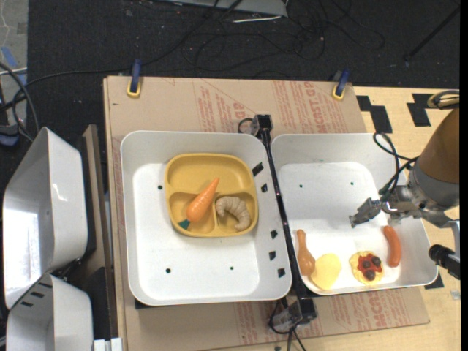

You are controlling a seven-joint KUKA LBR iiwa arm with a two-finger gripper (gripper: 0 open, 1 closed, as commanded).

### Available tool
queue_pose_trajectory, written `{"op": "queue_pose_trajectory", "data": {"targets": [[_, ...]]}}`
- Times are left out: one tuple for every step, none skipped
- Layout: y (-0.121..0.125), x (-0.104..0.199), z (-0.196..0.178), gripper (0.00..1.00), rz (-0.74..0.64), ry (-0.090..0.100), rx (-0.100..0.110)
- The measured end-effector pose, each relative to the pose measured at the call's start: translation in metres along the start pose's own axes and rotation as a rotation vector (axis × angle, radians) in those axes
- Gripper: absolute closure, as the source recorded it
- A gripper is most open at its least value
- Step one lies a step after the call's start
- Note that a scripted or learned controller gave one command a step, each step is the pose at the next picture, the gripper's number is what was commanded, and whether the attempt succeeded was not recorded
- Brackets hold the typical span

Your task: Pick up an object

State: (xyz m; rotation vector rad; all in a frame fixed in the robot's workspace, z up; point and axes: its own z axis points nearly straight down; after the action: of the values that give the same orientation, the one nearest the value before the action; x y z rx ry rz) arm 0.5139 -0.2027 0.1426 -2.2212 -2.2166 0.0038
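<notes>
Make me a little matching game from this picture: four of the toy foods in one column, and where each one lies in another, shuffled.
Things:
1. carrot
2. shrimp
3. sausage
4. drumstick

Places:
A. right bin, along its left wall
B. yellow plate, right compartment
C. right bin, near its right wall, just below the tool
D. yellow plate, lying slantwise over the divider

Pairs: 1-D, 2-B, 3-C, 4-A

The yellow plate sits in the left bin; the tool hangs over the right bin.

Two clamps (134, 88) on cardboard (219, 101)
</notes>
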Motion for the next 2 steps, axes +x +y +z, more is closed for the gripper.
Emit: {"op": "queue_pose_trajectory", "data": {"targets": [[-0.001,0.001,0.054,0.00,-0.001,0.000,0.000],[0.001,0.001,0.040,1.00,0.000,-0.001,-0.005]]}}
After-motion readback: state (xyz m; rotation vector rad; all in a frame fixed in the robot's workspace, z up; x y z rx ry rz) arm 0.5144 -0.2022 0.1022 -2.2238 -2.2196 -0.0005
